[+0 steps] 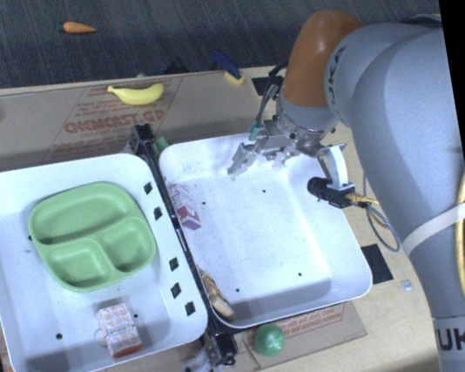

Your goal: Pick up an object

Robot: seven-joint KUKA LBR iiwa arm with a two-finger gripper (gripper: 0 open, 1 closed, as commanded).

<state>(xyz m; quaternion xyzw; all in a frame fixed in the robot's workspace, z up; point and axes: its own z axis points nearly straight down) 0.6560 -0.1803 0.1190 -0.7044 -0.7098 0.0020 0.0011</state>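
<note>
my two-finger gripper (242,163) hangs over the right white bin (320,285), near its far rim; whether it is open i cannot tell. the small red-and-white packet (185,207) lies nearest, leftward against the bin's left wall, long axis probably along that wall, bare floor between

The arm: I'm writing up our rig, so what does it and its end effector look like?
The arm is bulky, rounded and grey, with an orange band above the wrist. A pale strap crosses its lower body, where white letters "UK" show. The end effector is small, metallic and silvery, with a black part beside it and thin cables trailing nearby.
</note>
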